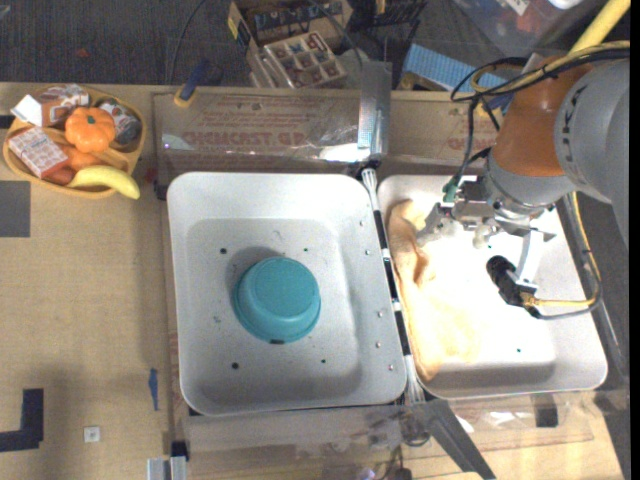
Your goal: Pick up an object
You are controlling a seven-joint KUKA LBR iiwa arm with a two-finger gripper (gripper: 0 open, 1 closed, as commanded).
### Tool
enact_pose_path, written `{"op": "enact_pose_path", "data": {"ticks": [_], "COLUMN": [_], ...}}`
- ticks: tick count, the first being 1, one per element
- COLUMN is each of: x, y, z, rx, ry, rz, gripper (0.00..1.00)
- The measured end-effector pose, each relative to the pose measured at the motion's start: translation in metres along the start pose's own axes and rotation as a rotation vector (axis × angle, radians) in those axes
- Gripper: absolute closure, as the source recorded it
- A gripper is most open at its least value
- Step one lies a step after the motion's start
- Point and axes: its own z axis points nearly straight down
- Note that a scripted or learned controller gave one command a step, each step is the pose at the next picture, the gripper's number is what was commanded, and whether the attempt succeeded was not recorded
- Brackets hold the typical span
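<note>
— What was the setting?

— A pale wooden bench (80,298) bearing two shallow white bins side by side, with cluttered boxes on the dark floor beyond it.

— And the things to pick?

— A round teal plastic bowl (279,299) lay near the middle of the left white bin (190,268), upside down with its flat base facing up. Being round, it had no long axis to speak of. Nothing touched it or crowded it.

— Anything in the other bin?

— A soft, blurred tan-orange shape (410,253) lay against the left wall of the right white bin (570,358). Its long axis ran along that wall, from the far corner toward the near edge. What it was, I could not tell.

— Where was the gripper?

— The two-finger gripper (462,211) hung over the far part of the right bin, just beside the tan shape's far end and well apart from the bowl. Whether it was apart or together, I could not tell. A black fitting (505,273) with a yellow cable (565,305) sat below the grey arm (600,138).

— Farther out?

— At the bench's far left corner stood a yellow dish (20,158) holding an orange toy pumpkin (90,128), a yellow banana (105,179) and small boxes.
</note>
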Motion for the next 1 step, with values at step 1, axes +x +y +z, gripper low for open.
{"op": "enact_pose_path", "data": {"ticks": [1], "x": [-0.0794], "y": [0.0102], "z": [-0.0446], "rx": [-0.003], "ry": [-0.002], "rz": [0.052], "gripper": [0.0]}}
